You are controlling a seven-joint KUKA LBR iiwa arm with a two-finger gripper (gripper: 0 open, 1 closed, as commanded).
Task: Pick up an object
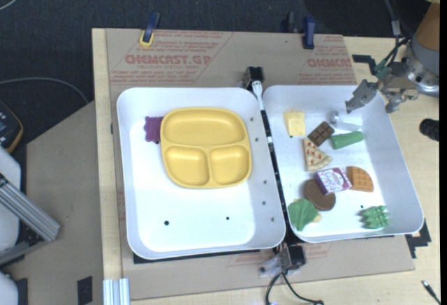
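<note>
My gripper (376, 97) hangs over the far right corner of the right bin (399, 157), open, with nothing between its fingers. Below and left of it lie toy foods: a pale yellow cheese block (295, 123), a brown chocolate piece (320, 133), a green stick (347, 139), a triangular slice (316, 155), a purple box (332, 179), an orange waffle (360, 178), a brown cookie (318, 195), a green leaf (302, 213) and a green bumpy piece (374, 216). The green stick is the nearest to the gripper.
The left bin (140, 206) holds a yellow divided plate (206, 146) and a purple piece (151, 128) at the plate's left edge. A black clip (254, 77) sits where the bins meet at the back. The bins rest on a cardboard sheet (209, 56).
</note>
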